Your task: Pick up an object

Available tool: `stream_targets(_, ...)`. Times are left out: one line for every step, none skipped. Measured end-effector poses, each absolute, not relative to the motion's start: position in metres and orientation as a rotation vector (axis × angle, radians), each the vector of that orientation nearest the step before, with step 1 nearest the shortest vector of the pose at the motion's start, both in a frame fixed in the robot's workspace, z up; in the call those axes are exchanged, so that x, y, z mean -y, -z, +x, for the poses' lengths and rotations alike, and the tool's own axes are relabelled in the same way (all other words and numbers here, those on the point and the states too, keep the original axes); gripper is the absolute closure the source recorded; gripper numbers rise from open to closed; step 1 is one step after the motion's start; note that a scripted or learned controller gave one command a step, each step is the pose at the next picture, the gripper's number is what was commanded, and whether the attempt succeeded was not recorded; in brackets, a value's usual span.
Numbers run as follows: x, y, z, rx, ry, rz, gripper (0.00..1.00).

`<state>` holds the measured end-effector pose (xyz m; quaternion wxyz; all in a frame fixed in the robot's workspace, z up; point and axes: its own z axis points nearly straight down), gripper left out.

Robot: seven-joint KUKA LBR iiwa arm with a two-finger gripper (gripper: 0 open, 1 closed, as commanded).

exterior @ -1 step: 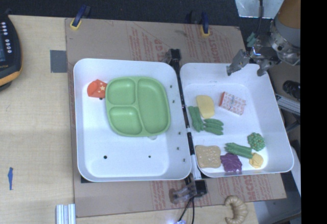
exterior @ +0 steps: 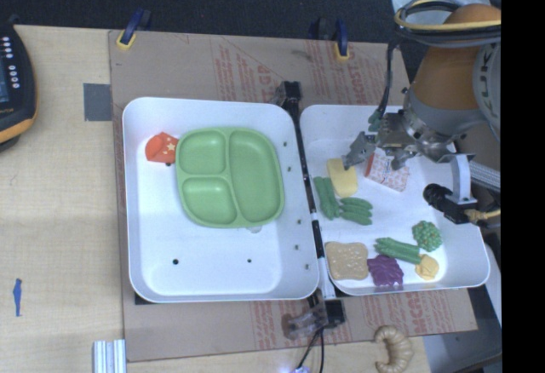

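Two white bins [exterior: 140, 218] are sitting on brown cardboard, and the pincer [exterior: 381, 152] is hanging spread open and holding nothing, so it should be dropping straight onto the yellow block [exterior: 344, 179] just below-left before squeezing.

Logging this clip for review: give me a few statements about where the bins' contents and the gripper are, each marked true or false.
1. The green divided plate lies in the left bin. True.
2. The red item with a star sits in the right bin. False: it lies in the left bin, beside the plate.
3. The gripper is over the right bin. True.
4. The purple grapes lie on the green plate. False: they lie near the right bin's front edge.
5. The broccoli lies in the right bin. True.
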<state>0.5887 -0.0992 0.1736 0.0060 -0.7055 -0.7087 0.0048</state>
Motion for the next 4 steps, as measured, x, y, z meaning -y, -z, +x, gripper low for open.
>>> stream_targets(0.12, -0.164, 0.53, 2.218, -0.012, -2.213, 0.0)
stream_targets(0.144, -0.093, 0.533, 2.222, 0.006, -2.213, 0.0)
stream_targets(0.215, -0.096, 0.604, 2.231, 0.001, -2.223, 0.0)
stream_targets(0.188, -0.093, 0.64, 2.23, 0.002, -2.216, 0.0)
